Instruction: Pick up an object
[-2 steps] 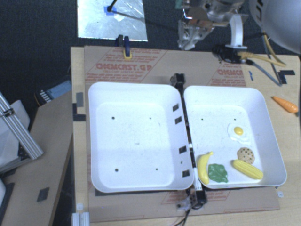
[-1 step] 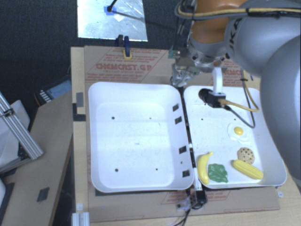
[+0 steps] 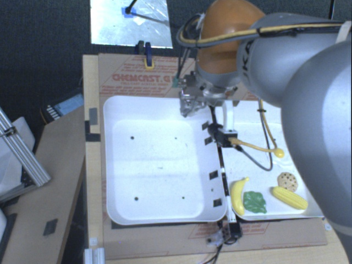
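- Lying in the near part of the right bin (image 3: 258, 216), four small things are seen: a banana (image 3: 238, 195) beside the divider between the bins, a green leafy piece (image 3: 254, 202) touching the banana's right side, a corn cob (image 3: 290, 197) further right, and a round speckled cookie (image 3: 287, 180) just behind the corn cob.
- A yellow hose and a grey cable (image 3: 258, 150) are draped over the right bin's middle, ending above the cookie.
- The left bin (image 3: 110, 164) is seen as a white floor with a few dark specks.
- Black clips (image 3: 213, 175) are fixed along the divider between the two bins.
- A brown board with red lettering (image 3: 140, 77) is laid under both bins, and a blue and yellow clamp (image 3: 147, 54) is set at its far edge.
- A shiny sheet (image 3: 129, 15) is placed beyond the board's far edge, and a metal frame (image 3: 22, 153) stands off the board's left side.
- The right bin's right side and far corner are hidden by the grey arm (image 3: 308, 92), whose orange band (image 3: 225, 34) is seen above the wrist.
- The gripper (image 3: 188, 108) is placed over the far right corner of the left bin, beside the divider, well apart from the four things.
- Its metal parts are blurred and small, so it cannot be told how far the jaws are parted.
- Nothing can be made out between the jaws.
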Available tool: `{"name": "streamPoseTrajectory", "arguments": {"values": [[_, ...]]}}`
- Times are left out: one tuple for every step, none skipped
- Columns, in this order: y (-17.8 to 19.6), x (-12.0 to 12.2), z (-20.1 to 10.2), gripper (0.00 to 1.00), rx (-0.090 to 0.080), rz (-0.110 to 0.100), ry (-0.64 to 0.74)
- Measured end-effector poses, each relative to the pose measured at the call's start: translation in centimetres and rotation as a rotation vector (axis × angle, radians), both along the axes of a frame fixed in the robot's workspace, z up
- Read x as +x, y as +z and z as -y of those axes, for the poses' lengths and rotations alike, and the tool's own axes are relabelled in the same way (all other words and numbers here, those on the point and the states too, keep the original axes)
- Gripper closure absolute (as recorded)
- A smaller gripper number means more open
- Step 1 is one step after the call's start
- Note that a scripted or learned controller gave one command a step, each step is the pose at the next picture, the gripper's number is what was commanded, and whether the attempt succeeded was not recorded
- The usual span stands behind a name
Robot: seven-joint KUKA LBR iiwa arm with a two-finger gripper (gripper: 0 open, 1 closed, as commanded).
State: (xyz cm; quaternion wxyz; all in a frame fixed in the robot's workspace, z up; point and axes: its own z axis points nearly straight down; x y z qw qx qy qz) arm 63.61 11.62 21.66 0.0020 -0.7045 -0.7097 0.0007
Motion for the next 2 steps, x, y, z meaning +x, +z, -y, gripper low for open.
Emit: {"name": "streamPoseTrajectory", "arguments": {"values": [[-13.8, -2.9, -4.1, 1.0, -0.002, 0.004, -0.001], [-13.2, -4.5, -10.5, 1.0, 0.002, 0.004, 0.003]]}}
